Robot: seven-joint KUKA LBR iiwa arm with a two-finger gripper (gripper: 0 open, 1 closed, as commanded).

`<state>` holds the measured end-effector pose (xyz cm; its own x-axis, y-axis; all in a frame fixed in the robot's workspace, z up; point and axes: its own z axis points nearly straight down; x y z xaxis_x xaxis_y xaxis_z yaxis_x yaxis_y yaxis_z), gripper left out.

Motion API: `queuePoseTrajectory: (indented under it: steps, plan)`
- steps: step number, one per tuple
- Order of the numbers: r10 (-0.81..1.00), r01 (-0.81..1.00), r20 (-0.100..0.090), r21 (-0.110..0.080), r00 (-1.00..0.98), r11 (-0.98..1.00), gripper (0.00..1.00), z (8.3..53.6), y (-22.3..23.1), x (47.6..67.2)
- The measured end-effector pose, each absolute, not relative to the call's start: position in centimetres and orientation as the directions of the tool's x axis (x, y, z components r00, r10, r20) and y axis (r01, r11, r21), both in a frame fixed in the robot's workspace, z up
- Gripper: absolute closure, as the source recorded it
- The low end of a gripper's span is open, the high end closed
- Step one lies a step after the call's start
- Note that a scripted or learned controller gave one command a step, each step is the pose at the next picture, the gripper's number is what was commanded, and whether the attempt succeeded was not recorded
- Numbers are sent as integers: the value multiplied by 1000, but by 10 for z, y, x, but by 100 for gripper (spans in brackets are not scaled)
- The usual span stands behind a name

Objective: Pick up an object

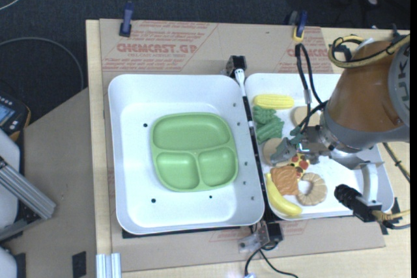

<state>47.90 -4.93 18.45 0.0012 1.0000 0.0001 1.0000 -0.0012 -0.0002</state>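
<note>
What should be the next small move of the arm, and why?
Probably a short descent. The gripper hangs low in the right bin, directly over the piled toy food beside the banana and doughnut, and nothing looks lifted yet.

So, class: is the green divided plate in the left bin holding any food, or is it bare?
Bare. The green plate shows all three compartments with nothing in them.

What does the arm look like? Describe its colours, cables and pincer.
The arm is bulky and rounded: an orange band above a grey wrist section. Black cables and a yellow one loop along it. The pincer is small, dark grey metal.
</note>
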Motion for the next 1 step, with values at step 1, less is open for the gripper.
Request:
queuePoseTrajectory:
  steps: [1]
  plan:
    - [1000, 1000, -1, 3, 2, -2, 100, 195, -49, 480]
